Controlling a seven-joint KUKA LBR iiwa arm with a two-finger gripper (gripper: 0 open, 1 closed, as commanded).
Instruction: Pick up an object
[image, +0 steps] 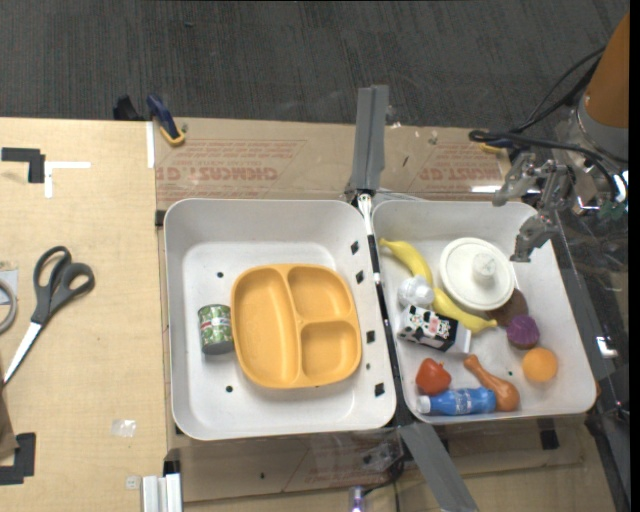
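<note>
My gripper (522, 218) hangs over the back right corner of the right bin (575, 400), open, with nothing between its fingers. Below and left of it in that bin sit a white round lidded dish (480, 272), a banana (412, 262), a purple plum (522, 331) and an orange (540, 365). Nearer the front lie a black-and-white box (430, 328), a red tomato-like piece (433, 376), a brown drumstick shape (488, 381) and a blue bottle (458, 402). The left bin (190, 400) holds a yellow divided plate (297, 325) and a green can (214, 329).
Scissors (50, 285) lie on the wooden bench at far left. A grey divider bar (370, 140) stands behind the seam between the bins. Cables and arm hardware (600, 190) crowd the right edge. Cardboard (260, 165) lies behind the bins.
</note>
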